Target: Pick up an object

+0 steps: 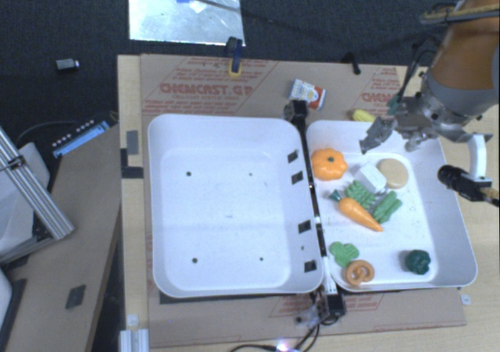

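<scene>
Left bin (226, 210) holds nothing. Right bin (437, 225) has toy food – pumpkin (329, 164), carrot (360, 212), pretzel (360, 272), broccoli (418, 261). The carrot looks light, stiff plastic, prob. slick – best pinched across its thick middle. Gripper (378, 136) hovers at the bin's back edge, fingers spread, nothing btwn them.
</scene>
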You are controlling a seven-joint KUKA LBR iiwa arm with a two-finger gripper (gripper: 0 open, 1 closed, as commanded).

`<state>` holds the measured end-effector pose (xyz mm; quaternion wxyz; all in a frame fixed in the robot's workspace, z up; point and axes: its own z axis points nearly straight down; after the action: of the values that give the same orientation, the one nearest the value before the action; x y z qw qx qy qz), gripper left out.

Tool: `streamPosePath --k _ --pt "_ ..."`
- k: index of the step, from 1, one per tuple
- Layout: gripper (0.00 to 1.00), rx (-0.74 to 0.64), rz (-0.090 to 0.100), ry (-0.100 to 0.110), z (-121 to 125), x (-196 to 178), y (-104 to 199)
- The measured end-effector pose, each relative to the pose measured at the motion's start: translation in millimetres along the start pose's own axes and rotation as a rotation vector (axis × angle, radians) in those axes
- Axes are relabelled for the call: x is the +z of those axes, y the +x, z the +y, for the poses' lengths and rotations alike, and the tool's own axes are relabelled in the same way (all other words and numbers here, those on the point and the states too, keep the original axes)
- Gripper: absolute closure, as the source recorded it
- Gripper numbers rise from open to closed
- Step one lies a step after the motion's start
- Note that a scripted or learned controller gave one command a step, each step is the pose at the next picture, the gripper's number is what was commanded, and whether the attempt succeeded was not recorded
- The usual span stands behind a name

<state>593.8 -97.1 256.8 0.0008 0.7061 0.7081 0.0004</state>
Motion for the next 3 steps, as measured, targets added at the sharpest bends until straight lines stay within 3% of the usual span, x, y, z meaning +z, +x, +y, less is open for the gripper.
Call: streamPosePath --k 1,2,3 --pt "0.00 0.002 0.004 0.012 -88 76 24" --pt "0.00 0.003 0.000 0.002 -74 135 -11" --pt "0.00 0.002 0.000 0.001 -108 173 3"
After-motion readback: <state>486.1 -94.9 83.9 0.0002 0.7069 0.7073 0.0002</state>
